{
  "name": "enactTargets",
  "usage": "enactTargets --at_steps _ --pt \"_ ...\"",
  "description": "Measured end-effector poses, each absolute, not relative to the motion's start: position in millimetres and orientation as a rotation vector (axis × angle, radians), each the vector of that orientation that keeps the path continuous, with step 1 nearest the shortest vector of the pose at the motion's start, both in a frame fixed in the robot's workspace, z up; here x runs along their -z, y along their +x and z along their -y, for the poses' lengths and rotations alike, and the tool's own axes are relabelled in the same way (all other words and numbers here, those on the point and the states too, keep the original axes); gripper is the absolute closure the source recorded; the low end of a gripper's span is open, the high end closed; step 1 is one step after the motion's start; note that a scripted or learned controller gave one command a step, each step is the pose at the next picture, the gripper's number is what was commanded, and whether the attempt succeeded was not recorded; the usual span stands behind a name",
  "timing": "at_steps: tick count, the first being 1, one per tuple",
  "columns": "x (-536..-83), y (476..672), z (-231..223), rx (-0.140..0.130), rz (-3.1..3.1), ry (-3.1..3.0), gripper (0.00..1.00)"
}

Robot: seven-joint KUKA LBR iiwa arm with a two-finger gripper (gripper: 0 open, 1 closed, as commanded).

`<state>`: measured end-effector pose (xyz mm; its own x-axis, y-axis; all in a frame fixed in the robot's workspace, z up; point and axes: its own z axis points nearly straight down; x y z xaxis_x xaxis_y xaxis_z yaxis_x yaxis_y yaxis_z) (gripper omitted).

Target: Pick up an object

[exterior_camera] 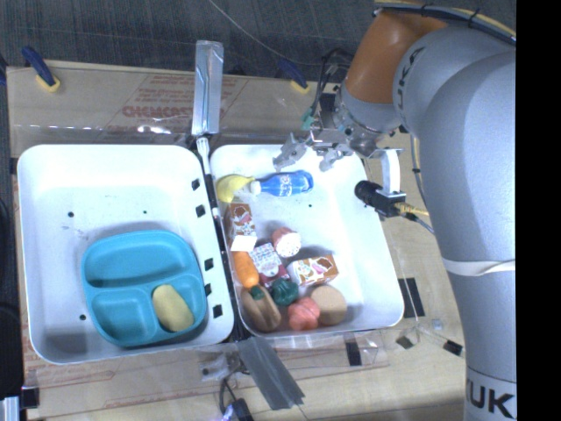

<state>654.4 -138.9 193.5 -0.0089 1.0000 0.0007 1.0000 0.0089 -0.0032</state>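
We see the two-finger metal gripper (308,154) with its fingers spread, poised over the right white bin (372,253) just above a small blue plastic bottle (285,183) (nothing between its fingers). A blue sectioned tray (131,266) in the left white bin (53,235) carries a yellow potato-shaped piece (173,308).

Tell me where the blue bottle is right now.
The blue bottle lies on its side near the far end of the right bin, its cap end beside the yellow banana, with the gripper just above it.
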Motion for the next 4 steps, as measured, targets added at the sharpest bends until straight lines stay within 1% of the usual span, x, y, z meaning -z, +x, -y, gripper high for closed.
enactTargets --at_steps 1,2,3,4 --pt "-126 575.1 112 0.008 2.462 -1.984 0.0" --pt "-99 560.4 151 0.01 2.505 -1.914 0.0" --pt "-141 596.0 147 0.001 2.731 -1.559 0.0" --pt "-105 559.4 135 0.005 2.612 -1.807 0.0"
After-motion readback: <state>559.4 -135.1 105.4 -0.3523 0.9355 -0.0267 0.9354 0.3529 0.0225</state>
